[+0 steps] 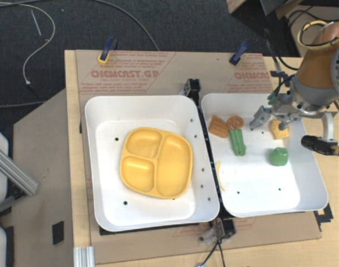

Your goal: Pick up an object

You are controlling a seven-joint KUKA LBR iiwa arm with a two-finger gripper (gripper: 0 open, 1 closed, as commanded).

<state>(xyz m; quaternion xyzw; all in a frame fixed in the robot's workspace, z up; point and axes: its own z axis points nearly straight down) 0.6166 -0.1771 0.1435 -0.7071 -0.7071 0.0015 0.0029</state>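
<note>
In the right bin point(303, 202) lie several toy foods. An orange block point(218, 127) and an orange ring point(234, 122) sit at its back left. A long green piece point(237, 142) lies just in front of them. A round green piece point(279, 156) rests near the middle. A yellow corn-like piece point(279, 130) lies at the back. My gripper point(273, 120) hangs low over the back of this bin, open. One grey finger point(260, 117) points left. The yellow piece sits right beside the other finger, and nothing is lifted.
The left bin point(103, 149) holds a yellow divided plate point(156, 162). A black clamp point(192, 87) sits between the bins at the back. Blue clips point(106, 49) hold the cardboard base. The arm's orange band point(315, 65) rises at the right edge.
</note>
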